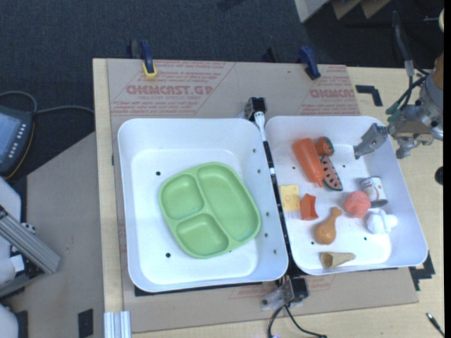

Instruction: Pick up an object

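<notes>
My gripper [384,146] hangs over the far right corner of the right bin [402,255], open, with nothing between its fingers [368,142]. Toy food lies in that bin. To the gripper's left are an orange carrot-like piece [306,157] and a watermelon slice [330,175]. Below it are a small can [371,187], a pink ball [357,203] and a white piece [381,222]. Nearer the front lie a yellow cheese square [289,197], a red-orange chunk [308,207], a drumstick [326,227] and a cone [337,259].
The left bin [137,153] holds a green divided plate [208,208]. Both bins sit on a cardboard-covered bench [211,90] held by clamps at its far edge. A black bracket [255,108] sits between the bins at the back.
</notes>
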Robot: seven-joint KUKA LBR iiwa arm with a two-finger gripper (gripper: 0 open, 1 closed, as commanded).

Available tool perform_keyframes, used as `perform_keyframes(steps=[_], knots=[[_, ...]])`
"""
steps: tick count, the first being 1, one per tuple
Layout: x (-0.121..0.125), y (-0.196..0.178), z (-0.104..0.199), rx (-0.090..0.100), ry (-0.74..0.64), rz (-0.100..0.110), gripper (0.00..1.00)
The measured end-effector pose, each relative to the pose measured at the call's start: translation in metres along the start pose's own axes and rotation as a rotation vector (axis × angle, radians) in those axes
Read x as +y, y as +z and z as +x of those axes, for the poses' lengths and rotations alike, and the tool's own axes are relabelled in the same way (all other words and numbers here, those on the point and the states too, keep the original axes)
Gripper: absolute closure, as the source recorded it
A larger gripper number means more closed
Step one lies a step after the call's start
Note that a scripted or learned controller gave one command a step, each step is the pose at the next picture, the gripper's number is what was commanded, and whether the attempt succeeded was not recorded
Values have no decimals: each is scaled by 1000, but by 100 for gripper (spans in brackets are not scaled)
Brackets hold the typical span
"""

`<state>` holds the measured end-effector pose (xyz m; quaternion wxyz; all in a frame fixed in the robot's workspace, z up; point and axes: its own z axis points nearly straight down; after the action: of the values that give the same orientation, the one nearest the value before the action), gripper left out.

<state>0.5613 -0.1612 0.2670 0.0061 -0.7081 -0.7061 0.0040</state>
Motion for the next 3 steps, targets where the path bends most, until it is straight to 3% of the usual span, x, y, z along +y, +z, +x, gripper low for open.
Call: perform_keyframes(steps=[1, 3], knots=[[2, -7, 0, -2, -3, -13, 0], [-2, 100, 9, -1, -2, -8, 0]])
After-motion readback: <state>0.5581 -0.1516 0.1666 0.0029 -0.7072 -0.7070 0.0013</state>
